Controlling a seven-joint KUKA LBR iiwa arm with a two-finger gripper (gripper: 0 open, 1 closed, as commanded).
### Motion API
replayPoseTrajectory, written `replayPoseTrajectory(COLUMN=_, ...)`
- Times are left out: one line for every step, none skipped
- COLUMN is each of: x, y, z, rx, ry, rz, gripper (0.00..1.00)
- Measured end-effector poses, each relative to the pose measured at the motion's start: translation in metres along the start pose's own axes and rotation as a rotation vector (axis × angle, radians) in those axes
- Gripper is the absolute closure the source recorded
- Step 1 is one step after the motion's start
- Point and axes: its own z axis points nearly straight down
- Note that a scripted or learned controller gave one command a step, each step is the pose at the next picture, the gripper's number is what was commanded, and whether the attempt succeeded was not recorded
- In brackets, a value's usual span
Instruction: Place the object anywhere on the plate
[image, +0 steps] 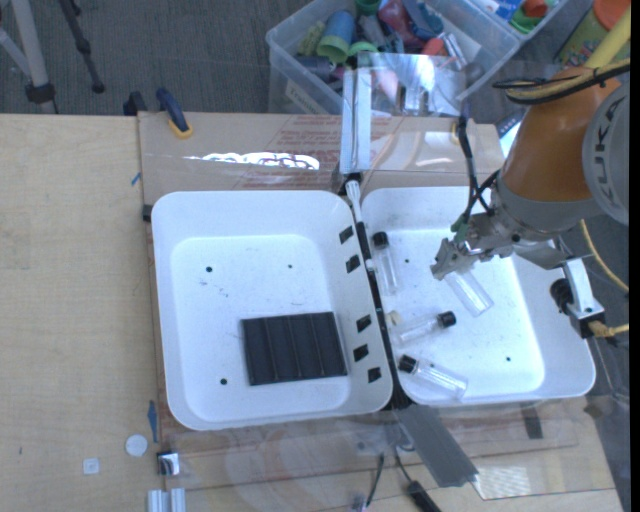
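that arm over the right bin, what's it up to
The arm has its gripper low in the right bin, just above a clear vial. Three more vials lie nearby. The black plate sits bare in the left bin, so no vial is placed yet.

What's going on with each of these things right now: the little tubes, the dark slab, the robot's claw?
Black ribbed rectangular plate: lying flat in the left white bin, nothing on it.
Clear black-capped vials: lying in the right white bin.
Clear vial: lying just under the two-finger gripper.
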Motion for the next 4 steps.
replayPoseTrajectory(x=0.048, y=0.067, z=0.017, rx=-0.002, ry=-0.001, rz=-0.344, gripper=1.0)
replayPoseTrajectory(x=0.152, y=0.082, z=-0.065, rx=-0.002, ry=0.0, rz=-0.312, gripper=1.0)
replayPoseTrajectory(x=0.207, y=0.129, z=-0.058, rx=-0.003, ry=-0.001, rz=-0.582, gripper=1.0)
replayPoseTrajectory(x=0.262, y=0.135, z=-0.067, rx=-0.004, ry=0.0, rz=-0.622, gripper=1.0)
